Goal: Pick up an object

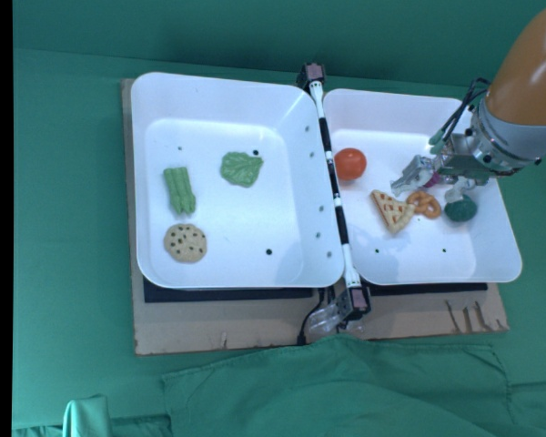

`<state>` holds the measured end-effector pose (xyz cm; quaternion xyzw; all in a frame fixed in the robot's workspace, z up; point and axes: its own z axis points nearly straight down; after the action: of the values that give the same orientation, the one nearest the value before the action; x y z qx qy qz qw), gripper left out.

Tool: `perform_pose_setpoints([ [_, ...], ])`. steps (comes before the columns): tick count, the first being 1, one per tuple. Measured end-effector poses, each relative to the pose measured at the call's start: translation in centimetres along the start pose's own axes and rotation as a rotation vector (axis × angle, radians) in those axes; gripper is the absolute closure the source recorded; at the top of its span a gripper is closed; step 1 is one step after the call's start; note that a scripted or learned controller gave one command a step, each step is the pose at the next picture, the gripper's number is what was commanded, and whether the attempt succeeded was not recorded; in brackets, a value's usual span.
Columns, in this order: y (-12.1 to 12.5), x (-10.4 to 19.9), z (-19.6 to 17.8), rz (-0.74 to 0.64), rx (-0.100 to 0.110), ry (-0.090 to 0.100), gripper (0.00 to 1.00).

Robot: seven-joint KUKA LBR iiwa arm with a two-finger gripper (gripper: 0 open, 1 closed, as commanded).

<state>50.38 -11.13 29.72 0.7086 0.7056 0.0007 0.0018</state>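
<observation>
The right bin (491,262) holds an orange-red ball-like fruit (349,163), a triangular waffle piece (393,210), an orange pretzel (426,205) and a dark green lump (460,209). My gripper (432,188) hangs over the bin's right half, just above the pretzel. It is open, with one finger toward the waffle side and the other toward the green lump. Nothing sits between the fingers. The wrist hides part of the bin's far right side.
In the left bin (155,94) lie a green asparagus bundle (179,190), a lettuce leaf (241,168) and a chocolate-chip cookie (185,242). A black-and-white divider rail (332,189) runs between the bins. Green cloth surrounds the cardboard base (227,340).
</observation>
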Motion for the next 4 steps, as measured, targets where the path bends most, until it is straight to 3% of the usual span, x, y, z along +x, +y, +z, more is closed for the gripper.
perform_pose_setpoints([
  [1, 0.0, 0.0, 0.0, 0.000, 0.000, 0.000, 0.00],
  [3, -0.9, -0.7, 8.6, 0.001, 0.007, 0.002, 0.00],
  [4, -0.7, -0.9, 11.4, 0.001, -0.004, 0.000, 0.00],
])
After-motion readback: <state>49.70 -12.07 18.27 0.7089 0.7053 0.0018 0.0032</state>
